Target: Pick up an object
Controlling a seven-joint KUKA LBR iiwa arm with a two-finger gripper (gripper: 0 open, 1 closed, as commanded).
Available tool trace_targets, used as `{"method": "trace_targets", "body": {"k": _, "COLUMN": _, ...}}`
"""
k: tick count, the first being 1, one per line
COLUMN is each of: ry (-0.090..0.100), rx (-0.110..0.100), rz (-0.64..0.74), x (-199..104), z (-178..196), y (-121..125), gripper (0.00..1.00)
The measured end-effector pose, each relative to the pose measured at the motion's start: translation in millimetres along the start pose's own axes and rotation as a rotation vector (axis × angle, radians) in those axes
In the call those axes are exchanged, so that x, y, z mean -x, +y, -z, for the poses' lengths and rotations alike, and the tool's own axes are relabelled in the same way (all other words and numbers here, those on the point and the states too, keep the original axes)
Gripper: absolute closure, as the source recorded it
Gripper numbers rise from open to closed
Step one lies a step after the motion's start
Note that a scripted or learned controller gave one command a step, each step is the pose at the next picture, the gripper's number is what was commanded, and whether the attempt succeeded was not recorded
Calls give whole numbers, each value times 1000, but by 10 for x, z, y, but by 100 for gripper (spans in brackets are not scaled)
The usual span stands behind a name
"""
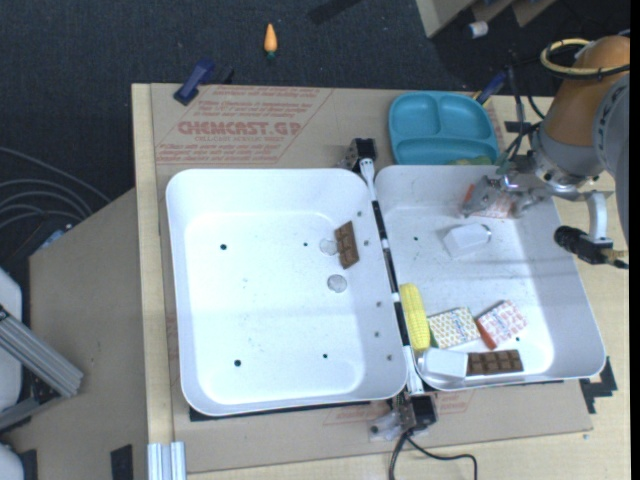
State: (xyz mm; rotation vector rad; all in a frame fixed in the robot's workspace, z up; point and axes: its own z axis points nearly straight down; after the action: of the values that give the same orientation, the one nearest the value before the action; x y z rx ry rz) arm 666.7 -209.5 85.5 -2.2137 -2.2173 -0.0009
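My gripper hangs low over the far part of the right bin, below the grey and orange arm. A small reddish piece shows at its left tip; whether it is held is unclear. Just in front of the gripper lies a white block. Along the bin's near side sit a yellow corn cob, two patterned packets, a chocolate bar and a pale grey item. The left bin holds a brown chocolate bar and two small round discs.
A blue divided tray stands behind the right bin, close to the gripper. A black clip joins the bins at the back. A blue object and an orange carrot toy lie beyond the bench board.
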Motion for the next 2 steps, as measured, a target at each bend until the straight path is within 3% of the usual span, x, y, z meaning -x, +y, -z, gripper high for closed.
{"method": "trace_targets", "body": {"k": 1, "ry": -8, "rx": 0, "rz": 1, "x": 32, "z": 101, "y": -7, "gripper": 100}}
{"method": "trace_targets", "body": {"k": 2, "ry": -5, "rx": -1, "rz": 1, "x": 19, "z": 97, "y": -6, "gripper": 0}}
